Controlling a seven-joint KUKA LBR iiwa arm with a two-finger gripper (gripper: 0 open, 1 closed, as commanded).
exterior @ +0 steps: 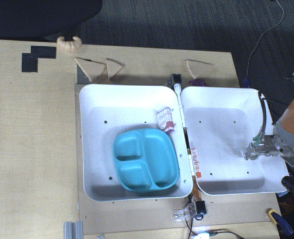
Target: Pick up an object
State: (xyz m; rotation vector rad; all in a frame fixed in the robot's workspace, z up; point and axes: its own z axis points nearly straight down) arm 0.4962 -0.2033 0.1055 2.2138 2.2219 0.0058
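A light blue divided plate (146,159) lies flat in the left bin (93,133), toward its front. Behind it, close to the divider, sits a small red and white packet (165,119). My gripper (252,151) hangs low over the right side of the right bin (219,126), far from both objects. Nothing can be seen held in it. The grey arm with its orange band (292,118) comes in from the right edge.
A red and white strip (194,164) lies along the rim between the bins. A cable (264,114) loops down the right bin's far side to the wrist. Connectors and wires (195,210) sit at the bench's front edge. A small tan object (68,44) rests at the back left.
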